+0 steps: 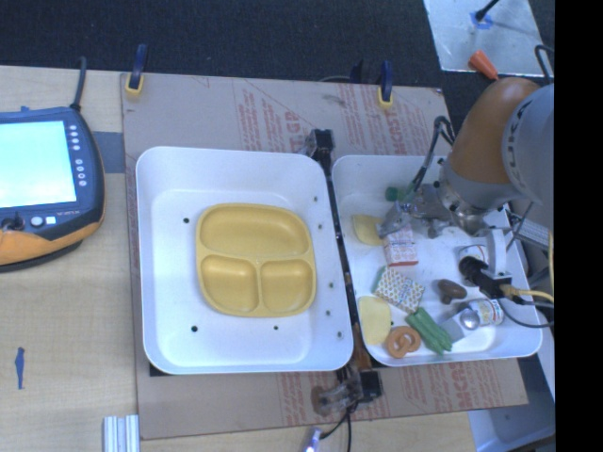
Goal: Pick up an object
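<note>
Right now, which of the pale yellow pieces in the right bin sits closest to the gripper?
The upper yellow piece, by the bin's left wall just left of the gripper. The other yellow piece lies near the front edge, beside the pretzel.

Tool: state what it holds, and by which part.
Cannot be told. The tool sits low in the right bin, above a small red-and-white carton; no grip shows.

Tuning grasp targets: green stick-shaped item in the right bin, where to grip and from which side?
Grip the green stick at mid-length, coming straight down, fingers closing across its narrow width. It lies flat and diagonal; the pretzel crowds its lower left end, so the middle looks freer.
</note>
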Tool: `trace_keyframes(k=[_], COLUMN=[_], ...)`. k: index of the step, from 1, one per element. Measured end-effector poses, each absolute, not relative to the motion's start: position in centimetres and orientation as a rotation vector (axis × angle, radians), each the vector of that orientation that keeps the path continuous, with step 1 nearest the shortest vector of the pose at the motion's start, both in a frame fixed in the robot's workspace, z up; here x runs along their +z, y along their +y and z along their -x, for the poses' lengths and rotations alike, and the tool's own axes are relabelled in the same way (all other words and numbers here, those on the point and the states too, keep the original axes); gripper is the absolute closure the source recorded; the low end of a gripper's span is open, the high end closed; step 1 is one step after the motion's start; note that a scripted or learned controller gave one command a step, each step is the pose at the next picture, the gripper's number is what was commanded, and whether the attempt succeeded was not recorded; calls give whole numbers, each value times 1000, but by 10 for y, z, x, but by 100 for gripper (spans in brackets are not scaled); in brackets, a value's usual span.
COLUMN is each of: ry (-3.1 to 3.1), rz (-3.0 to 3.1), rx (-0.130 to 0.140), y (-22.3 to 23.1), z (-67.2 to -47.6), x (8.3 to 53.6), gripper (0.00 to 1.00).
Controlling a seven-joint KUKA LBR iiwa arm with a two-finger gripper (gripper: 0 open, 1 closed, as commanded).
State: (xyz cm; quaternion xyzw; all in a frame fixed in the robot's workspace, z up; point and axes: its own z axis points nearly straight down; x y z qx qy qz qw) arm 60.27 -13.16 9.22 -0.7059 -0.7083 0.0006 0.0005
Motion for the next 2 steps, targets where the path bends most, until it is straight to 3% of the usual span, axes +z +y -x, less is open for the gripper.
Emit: trace_keyframes(k=[1,2], ry=[-2225,-2225], rz=[2214,2215], rx=[3,-1], y=[-132,-51], z=[-602,-597], x=[102,193], gripper=[100,100])
